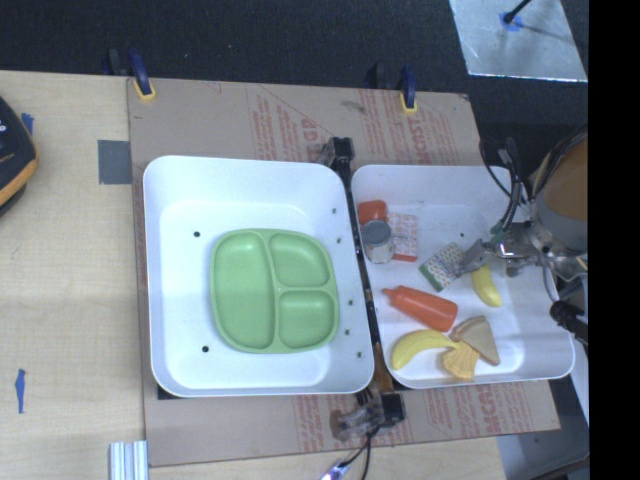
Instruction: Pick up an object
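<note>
The right bin (530, 366) holds several small items: a red cup (372, 211), a grey can (376, 238), a green-and-white box (444, 265), a small yellow banana (486, 287), an orange bottle (424, 308), a larger banana (417, 347) and a bread slice (481, 338). My gripper (486, 254) reaches in from the right edge. It hangs low over the right bin, just right of the green-and-white box and above the small banana. Nothing visibly sits in it.
The left bin (175, 268) carries a green divided plate (272, 290). A pale packet (405, 236) lies beside the grey can. Cables and the arm's wrist (560, 193) crowd the right bin's right side. A clamp (340, 152) sits between the bins at the back.
</note>
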`<state>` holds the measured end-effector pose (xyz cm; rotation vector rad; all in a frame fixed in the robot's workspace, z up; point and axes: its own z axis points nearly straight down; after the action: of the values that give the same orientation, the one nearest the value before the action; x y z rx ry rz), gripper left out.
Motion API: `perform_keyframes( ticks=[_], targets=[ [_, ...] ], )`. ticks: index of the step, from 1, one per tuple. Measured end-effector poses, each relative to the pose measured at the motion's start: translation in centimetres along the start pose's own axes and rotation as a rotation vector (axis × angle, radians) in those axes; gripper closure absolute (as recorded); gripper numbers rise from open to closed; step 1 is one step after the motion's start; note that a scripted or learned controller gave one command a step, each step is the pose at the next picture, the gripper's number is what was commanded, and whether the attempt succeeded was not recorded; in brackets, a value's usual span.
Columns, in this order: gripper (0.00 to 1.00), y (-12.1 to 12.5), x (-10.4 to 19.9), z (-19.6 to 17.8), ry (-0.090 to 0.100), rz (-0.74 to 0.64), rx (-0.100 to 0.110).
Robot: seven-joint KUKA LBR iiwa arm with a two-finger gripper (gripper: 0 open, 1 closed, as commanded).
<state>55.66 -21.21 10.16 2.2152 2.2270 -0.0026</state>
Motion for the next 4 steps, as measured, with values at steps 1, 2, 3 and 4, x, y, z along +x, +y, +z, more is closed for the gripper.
perform_keyframes(
  ticks=[1, 2, 3, 4],
  targets=[
    [1.00, 0.1, 0.0, -1.2, 0.000, -0.004, -0.002],
    [0.00, 0.1, 0.0, -1.1, 0.000, -0.004, 0.000],
    [0.00, 0.0, -0.1, 0.5, 0.001, 0.001, -0.002],
    [1.00, 0.1, 0.0, -0.5, 0.003, -0.001, -0.003]
  ],
)
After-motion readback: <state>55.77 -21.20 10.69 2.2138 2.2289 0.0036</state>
